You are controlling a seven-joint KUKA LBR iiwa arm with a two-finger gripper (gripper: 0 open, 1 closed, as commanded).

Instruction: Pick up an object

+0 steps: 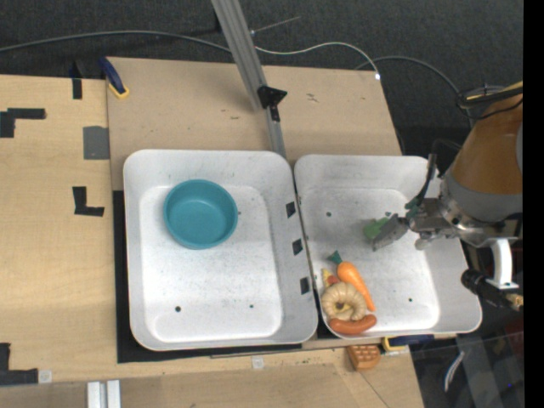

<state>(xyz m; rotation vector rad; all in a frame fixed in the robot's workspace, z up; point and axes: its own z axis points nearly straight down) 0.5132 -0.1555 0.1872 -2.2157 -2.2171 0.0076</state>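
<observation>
Right now I have the arm reaching into the right bin (442,308) from the right, with the end effector (382,230) low over the bin's middle, near the upper part of its floor. Something small and dark green sits at its tip, but I cannot tell whether that is part of the tool or an item, and I cannot tell how the tool is set, wide or narrow, because the view blurs there.

My likely targets are clustered at the bin's lower left corner: a toy carrot (354,282), a pale coiled pastry-like piece (342,299) touching it from below, and a red sausage-shaped piece (352,323) against the bin's front rim. All three lie down and slightly left of the end effector, toward the camera side of the bin, near but clearly apart from it.

The carrot is the closest of the three. Its long axis runs on a slant, green top toward the upper left and point toward the lower right, so I judge a grasp would want to close across that slant, not along it. Crowding is the risk: the pastry touches the carrot.

On the worktop, the left bin (144,313) holds a teal bowl (201,214), well apart from the arm.
</observation>
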